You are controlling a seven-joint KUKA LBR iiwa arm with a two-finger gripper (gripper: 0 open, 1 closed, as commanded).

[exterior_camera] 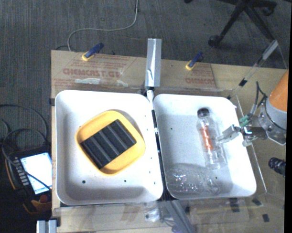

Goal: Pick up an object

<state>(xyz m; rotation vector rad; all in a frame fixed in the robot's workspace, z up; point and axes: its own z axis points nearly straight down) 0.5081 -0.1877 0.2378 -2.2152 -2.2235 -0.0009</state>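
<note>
I have the counter (61, 67) under the camera, a brown board carrying the two white bins side by side. The left bin (67, 182), the one farther from my tool, holds the biggest item: a yellow tray-like piece with a black ribbed insert (110, 142), lying flat and turned at an angle, well apart from the tool. The right bin (184, 110) is the one next to the tool, its outer rim running just beneath it. In that bin a clear plastic bottle (209, 138) with a dark cap and an orange strip inside lies on its side, cap pointing away toward the far wall; its lower half sits just beside the tool's reaching tip, close enough that I cannot tell whether they touch. Nearer the front wall, below the bottle, a crumpled clear plastic piece (191, 181) rests on the bin floor, apart from the tool. My arm comes in from the right edge with its orange band (286, 97) showing above the wrist. The tool (236, 131) hangs over the right bin's outer rim, and from this slant I cannot tell how its grip stands. Two small blue-and-yellow clamps (92, 51) sit on the counter's far edge.
</note>
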